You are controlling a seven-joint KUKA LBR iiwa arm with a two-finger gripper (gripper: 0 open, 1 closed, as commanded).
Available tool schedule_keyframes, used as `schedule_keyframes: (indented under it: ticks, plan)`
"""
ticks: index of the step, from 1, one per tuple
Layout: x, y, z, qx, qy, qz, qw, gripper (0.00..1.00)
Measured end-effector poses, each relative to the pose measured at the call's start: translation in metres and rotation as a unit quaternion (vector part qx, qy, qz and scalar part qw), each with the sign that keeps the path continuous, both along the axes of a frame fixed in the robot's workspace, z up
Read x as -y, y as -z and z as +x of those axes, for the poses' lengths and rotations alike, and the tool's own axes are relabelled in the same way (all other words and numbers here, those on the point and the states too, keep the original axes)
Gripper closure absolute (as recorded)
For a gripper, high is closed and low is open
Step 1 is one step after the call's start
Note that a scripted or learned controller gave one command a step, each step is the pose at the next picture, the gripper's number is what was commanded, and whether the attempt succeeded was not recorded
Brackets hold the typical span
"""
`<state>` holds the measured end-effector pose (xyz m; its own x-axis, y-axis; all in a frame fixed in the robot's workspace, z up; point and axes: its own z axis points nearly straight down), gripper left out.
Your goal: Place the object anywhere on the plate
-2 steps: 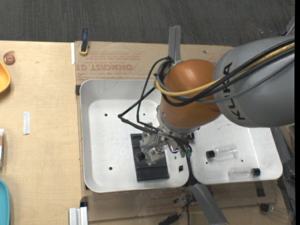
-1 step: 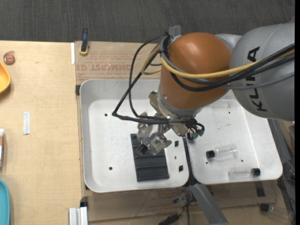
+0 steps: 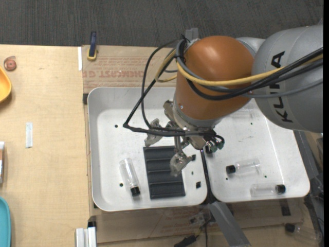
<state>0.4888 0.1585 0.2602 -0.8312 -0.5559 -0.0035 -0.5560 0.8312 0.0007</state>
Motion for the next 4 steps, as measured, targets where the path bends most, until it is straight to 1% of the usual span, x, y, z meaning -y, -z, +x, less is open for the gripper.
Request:
schedule_keyframes:
  ticks: [1, 2, 3, 4]
  plan:
    - [0.0, -0.009, 0.001, 0.001, 0.002, 0.0012, 1.0, 1.0]
    - [0.001, -0.009, 0.002, 0.001, 0.002, 0.0011, 1.0, 0.0]
    - [-0.07, -0.015, 0.074, 0.001, -0.31, 0.0003, 0.9508, 0.0]
    - [-0.069, -0.024, 0.076, 0.002, -0.307, 0.002, 0.9518, 1.0]
